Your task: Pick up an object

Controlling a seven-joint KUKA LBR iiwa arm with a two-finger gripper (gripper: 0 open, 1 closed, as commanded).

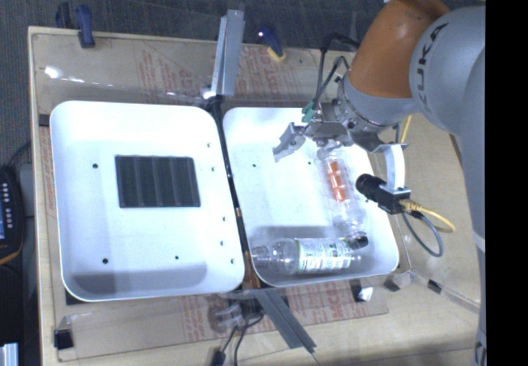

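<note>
Camera view from above the bench: two shallow white bins sit side by side, and the grey arm (pixel 437 51) with its orange band comes in from the right and hangs over the right bin (pixel 256 191). The gripper (pixel 309 135) is up near the far half of that bin, one metal finger (pixel 287 142) jutting out to the left over bare white floor. From here I cannot tell how the jaws stand, and nothing shows between them.

Two clear plastic bottles lie in the right bin. The bottle with the orange label (pixel 340 187) lies lengthwise along the bin's right side, its upper end tucked right under the gripper body and its dark cap end pointing toward the near wall; it lies just below and to the right of the gripper's tip, close by. I cannot say if they touch. The second bottle (pixel 307 255) lies crosswise along the near wall, well apart from the gripper, with a pale label whose print is too small to read. The two bottles nearly meet at the bin's near right corner.

The left bin (pixel 74 257) holds a dark ribbed rectangular panel (pixel 157 181) flat on its floor. Letters reading "KUKA" run along the arm's grey shell near the orange band. Faint reddish printing covers the board (pixel 140 59) under the bins, but I can't make it out. A blue clamp (pixel 84 25) grips the board's far left edge.
</note>
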